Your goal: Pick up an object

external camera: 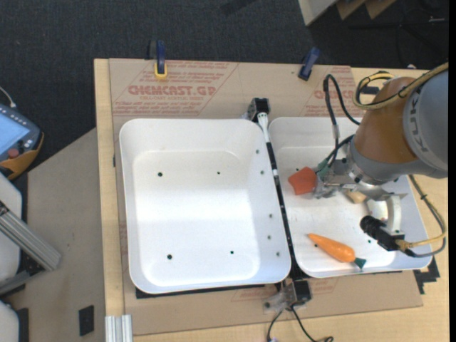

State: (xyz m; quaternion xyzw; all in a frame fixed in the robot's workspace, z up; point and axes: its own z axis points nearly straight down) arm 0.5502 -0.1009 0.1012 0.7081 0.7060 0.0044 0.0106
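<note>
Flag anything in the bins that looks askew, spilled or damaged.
Nothing stands out. In the right bin, the orange-red block sits beside the gripper, and the toy carrot lies loose near the front. No spill or damage visible.

Two shallow white bins sat side by side on the tabletop [214,84], and the left bin [192,198] showed only small dark dots on its floor. In the right bin [313,262], the arm [399,130] reached in from the right with its gripper [329,182] low, just beside an orange-red block [302,181]. An orange carrot [332,247] lay nearer the front edge, apart from the block.
</note>
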